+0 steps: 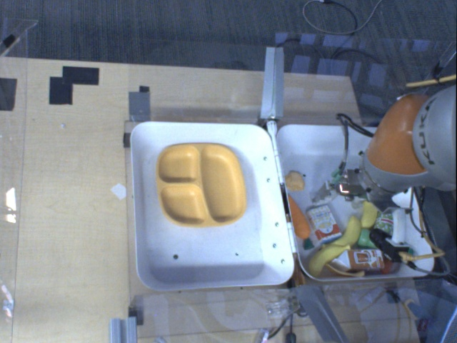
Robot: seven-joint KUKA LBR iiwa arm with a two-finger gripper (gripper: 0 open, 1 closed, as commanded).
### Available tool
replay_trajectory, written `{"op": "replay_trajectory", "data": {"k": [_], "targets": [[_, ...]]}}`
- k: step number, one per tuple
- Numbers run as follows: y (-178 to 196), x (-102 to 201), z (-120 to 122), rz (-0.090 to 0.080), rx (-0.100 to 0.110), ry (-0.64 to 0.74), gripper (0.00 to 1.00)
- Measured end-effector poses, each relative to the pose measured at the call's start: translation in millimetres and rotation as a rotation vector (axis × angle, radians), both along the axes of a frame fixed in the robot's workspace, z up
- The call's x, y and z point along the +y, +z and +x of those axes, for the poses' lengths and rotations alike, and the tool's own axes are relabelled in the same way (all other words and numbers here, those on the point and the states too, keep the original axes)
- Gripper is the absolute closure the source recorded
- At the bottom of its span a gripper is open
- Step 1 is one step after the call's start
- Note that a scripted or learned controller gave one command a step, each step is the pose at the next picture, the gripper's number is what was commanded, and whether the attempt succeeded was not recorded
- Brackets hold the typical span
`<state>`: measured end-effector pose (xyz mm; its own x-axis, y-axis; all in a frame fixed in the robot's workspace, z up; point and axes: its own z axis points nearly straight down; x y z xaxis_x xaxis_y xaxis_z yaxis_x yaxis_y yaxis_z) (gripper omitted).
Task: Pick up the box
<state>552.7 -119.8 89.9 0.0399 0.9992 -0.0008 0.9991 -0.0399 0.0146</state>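
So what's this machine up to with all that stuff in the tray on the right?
A grey and orange robot arm reaches in from the right over the right bin, which holds a jumble of small items: a banana, a carrot and a small box it is meant to pick up. The box lies flat among the clutter, nothing lifted yet. The left bin holds a yellow divided plate.
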Motion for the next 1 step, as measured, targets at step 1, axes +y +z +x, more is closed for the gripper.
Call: {"op": "replay_trajectory", "data": {"k": [1], "targets": [[19.1,4.5,-4.1,0.002,0.010,-0.107,0.00]]}}
